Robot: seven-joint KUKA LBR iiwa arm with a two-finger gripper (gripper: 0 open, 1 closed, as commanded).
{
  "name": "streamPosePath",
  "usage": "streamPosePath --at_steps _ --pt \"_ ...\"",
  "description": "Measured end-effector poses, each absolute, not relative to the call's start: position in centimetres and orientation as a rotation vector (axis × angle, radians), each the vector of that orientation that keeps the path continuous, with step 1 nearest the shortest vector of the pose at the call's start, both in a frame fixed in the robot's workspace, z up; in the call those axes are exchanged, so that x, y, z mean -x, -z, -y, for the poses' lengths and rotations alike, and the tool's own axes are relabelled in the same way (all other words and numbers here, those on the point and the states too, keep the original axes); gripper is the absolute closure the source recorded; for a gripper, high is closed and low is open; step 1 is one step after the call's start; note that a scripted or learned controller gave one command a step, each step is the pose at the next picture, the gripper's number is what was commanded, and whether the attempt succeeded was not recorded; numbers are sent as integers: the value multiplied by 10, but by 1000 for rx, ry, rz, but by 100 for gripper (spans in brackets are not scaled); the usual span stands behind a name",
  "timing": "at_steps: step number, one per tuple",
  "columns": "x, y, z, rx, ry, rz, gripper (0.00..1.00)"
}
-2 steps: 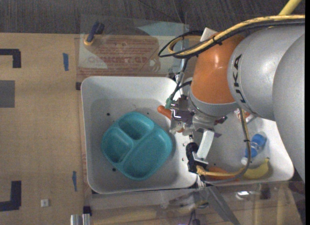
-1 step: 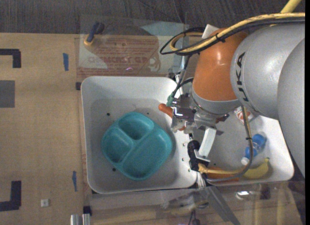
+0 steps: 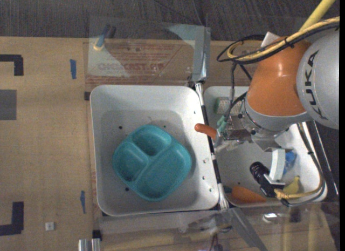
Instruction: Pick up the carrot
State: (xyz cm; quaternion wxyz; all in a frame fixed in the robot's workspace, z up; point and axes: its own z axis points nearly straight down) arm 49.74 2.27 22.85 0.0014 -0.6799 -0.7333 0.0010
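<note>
We see a pale wooden tabletop (image 3: 43, 153) carrying two shallow white plastic bins. The left bin (image 3: 108, 104) holds a smooth teal plate (image 3: 152, 162) with three compartments, with bare floor around it. The grey arm (image 3: 302, 88), its orange band beside black letters reading "KUKA", covers the upper right bin (image 3: 310, 188). Its hand (image 3: 218, 133) grips a small orange carrot (image 3: 205, 129) above the rim between the bins. A second orange piece (image 3: 247, 194) lies at the right bin's lower edge.

I'm looking steeply down from my one fixed overhead camera, both white bins (image 3: 102, 153) in frame, arm (image 3: 285, 82) close beneath.
</note>
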Motion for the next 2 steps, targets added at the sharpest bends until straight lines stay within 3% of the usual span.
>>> streamPosePath --at_steps 1,2 --pt "-497 -228 -122 2154 1 2288 100" --pt "-485 -162 -162 1776 -5 2587 100"
